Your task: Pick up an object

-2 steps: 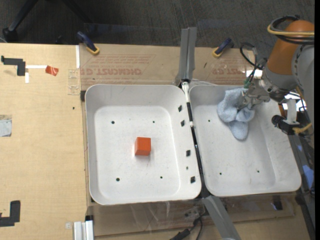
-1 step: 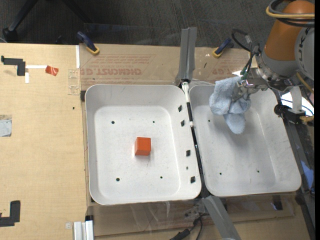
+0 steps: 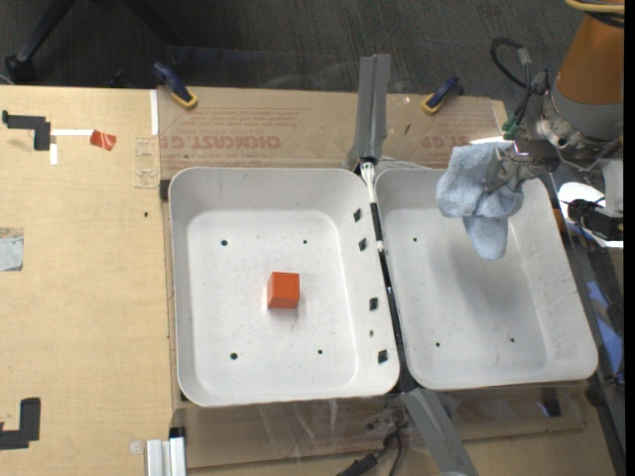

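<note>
Soft pale-blue cloth (image 3: 478,201); smooth white plastic bins (image 3: 198,365); matt orange block (image 3: 284,291).

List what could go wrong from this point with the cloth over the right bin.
1. The pale blue cloth hangs from the gripper by its upper edge, with most of it drooping. A pinch that small might slip, dropping it back into the right bin.
2. The dangling lower part could drag or snag on the divider if the arm carries it toward the left bin.
3. The cloth hides the grip, so a failing hold would be hard to spot.
</note>
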You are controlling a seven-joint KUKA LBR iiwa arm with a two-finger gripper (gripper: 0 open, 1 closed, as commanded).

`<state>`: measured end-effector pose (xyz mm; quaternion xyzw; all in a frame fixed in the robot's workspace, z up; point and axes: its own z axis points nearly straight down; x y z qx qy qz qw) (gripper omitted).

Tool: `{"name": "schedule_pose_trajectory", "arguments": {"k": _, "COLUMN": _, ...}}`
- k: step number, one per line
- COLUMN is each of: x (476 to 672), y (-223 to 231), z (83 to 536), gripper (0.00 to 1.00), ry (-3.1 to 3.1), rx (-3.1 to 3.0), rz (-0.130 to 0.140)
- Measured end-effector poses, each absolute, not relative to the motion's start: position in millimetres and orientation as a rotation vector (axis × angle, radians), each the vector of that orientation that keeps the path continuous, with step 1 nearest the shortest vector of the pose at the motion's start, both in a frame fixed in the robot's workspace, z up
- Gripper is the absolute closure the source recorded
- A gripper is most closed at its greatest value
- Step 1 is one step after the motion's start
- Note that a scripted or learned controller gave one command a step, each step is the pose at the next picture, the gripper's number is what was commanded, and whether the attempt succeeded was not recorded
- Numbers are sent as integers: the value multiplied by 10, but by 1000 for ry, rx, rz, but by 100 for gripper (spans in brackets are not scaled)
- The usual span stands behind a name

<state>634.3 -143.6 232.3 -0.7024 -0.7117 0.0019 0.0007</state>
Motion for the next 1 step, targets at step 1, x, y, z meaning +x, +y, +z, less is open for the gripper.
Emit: {"name": "schedule_pose_trajectory", "arguments": {"k": 1, "x": 6423, "y": -1197, "z": 1947, "gripper": 100, "ry": -2284, "rx": -2152, "rz": 7}}
